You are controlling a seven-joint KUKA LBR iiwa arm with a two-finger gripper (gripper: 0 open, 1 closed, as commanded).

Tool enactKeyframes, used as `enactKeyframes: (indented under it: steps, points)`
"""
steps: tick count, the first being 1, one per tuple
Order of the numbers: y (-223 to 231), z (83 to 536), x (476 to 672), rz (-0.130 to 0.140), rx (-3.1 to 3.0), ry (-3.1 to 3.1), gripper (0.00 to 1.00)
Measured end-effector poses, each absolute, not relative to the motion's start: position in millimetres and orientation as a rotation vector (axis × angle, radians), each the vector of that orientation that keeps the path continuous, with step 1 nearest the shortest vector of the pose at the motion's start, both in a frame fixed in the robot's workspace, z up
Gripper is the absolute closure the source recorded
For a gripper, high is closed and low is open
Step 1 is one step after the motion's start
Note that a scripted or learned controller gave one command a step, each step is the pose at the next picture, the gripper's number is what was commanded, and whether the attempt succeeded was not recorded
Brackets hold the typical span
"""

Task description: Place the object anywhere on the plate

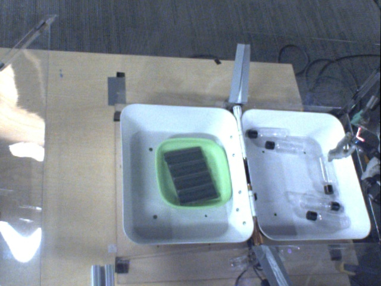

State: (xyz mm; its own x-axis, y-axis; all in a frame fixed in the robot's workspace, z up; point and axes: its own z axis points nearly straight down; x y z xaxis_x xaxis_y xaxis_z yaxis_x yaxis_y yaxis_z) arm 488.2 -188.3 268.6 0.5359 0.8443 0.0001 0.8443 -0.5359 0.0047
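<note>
A square green plate (161,173) sits in the middle of the left white bin (132,159). A dark grey ridged block (190,175) lies flat on the plate, turned a little off the plate's sides and well inside its rim. Nothing touches the block.
The right white bin (280,183) holds several clear tubes with black caps: a pair at the back left (277,139), one near the right wall (326,174), others at the front right (321,210). A grey metal post (241,73) stands behind the seam between the bins. Cables and a metal bracket (342,149) crowd the right rim.
</note>
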Motion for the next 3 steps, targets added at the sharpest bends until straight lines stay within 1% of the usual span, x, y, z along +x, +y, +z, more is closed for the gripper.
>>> enactKeyframes:
  steps: [1, 2, 3]
  points:
    - [-197.4, 268.7, 488.6, 0.006, 2.795, 1.424, 0.00]
    - [-191.6, 296.7, 489.3, 0.008, 2.840, 1.327, 0.00]
    - [-172.1, 270.9, 488.8, 0.005, 2.900, 1.200, 0.00]
